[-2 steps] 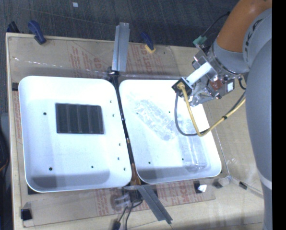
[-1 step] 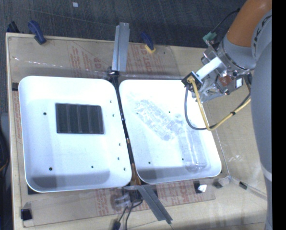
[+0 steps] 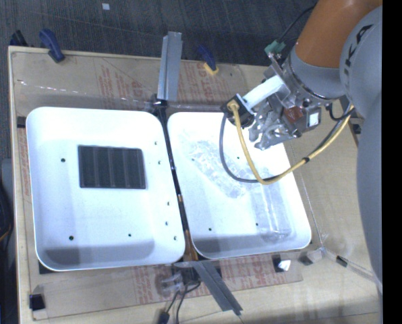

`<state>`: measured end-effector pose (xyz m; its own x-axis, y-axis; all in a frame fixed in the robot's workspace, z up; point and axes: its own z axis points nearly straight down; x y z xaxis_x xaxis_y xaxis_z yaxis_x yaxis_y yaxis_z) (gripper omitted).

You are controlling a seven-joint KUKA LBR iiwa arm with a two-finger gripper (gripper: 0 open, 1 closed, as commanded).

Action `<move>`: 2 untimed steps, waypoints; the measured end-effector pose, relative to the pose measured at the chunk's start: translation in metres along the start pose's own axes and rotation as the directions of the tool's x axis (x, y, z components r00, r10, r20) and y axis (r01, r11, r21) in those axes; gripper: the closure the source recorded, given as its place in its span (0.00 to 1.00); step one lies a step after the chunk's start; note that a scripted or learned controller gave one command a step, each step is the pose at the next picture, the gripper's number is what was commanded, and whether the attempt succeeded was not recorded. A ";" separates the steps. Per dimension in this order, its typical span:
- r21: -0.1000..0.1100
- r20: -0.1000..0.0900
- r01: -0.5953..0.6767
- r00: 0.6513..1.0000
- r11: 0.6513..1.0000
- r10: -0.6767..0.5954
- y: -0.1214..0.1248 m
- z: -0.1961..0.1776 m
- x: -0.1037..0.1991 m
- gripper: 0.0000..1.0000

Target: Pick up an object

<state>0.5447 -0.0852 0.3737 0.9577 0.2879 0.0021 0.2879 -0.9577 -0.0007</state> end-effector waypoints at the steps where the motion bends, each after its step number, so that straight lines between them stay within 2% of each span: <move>1: 0.001 0.005 -0.012 1.000 1.000 0.012 -0.021 0.028 -0.003 1.00; 2: 0.004 0.007 0.166 0.986 0.986 -0.166 -0.011 0.069 -0.058 1.00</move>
<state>0.4861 -0.0914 0.3046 0.8966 0.4429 -0.0049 0.4428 -0.8966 -0.0041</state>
